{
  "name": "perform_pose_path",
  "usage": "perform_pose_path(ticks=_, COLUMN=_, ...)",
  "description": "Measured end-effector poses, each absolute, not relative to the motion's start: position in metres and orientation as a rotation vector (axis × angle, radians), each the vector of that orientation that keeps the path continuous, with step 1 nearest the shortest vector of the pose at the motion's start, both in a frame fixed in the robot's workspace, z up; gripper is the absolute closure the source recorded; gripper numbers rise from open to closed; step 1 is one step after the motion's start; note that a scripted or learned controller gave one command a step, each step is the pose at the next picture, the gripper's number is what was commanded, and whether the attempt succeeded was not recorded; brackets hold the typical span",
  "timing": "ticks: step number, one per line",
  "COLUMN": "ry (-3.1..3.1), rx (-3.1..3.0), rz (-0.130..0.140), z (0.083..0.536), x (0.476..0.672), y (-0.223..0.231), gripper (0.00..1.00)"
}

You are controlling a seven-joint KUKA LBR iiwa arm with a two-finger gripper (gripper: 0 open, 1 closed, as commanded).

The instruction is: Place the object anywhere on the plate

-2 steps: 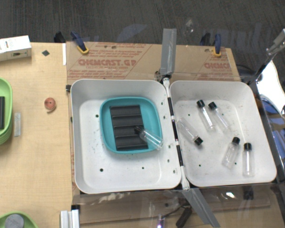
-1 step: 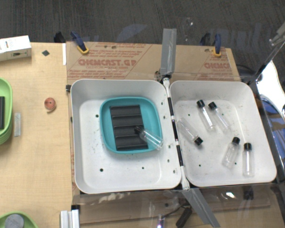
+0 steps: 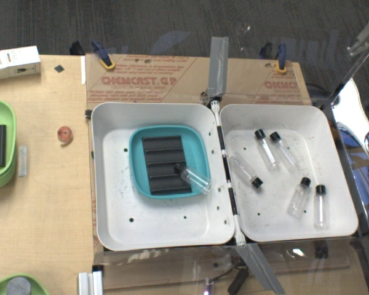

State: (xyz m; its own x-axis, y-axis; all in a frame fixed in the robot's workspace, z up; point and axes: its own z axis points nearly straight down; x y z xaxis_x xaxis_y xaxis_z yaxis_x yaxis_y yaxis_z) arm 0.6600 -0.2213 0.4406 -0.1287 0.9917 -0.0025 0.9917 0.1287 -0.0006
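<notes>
A teal plate (image 3: 138,146) lies in the left white bin (image 3: 114,217), with a black ribbed insert (image 3: 160,161) on its middle. One clear vial with a black cap (image 3: 192,176) lies on the plate's lower right part, half on the insert and reaching toward the rim. In the right white bin (image 3: 267,223), several more clear black-capped vials lie scattered: two near the back (image 3: 264,147) (image 3: 283,149), one at the left (image 3: 245,171), and two at the front right (image 3: 299,196) (image 3: 321,204).
A green tray (image 3: 1,143) holding a dark block sits at the left edge of the wooden bench. A small reddish disc (image 3: 64,134) lies near it, and a white box (image 3: 12,62) sits at the back left. Cardboard (image 3: 141,78) with clamps lines the back of the bins.
</notes>
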Motion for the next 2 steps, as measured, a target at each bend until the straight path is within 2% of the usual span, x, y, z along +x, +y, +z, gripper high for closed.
perform_pose_path(ticks=2, ry=2.359, rx=2.073, rz=-0.003, z=0.4406, x=0.6599, y=-0.2214, gripper=0.0)
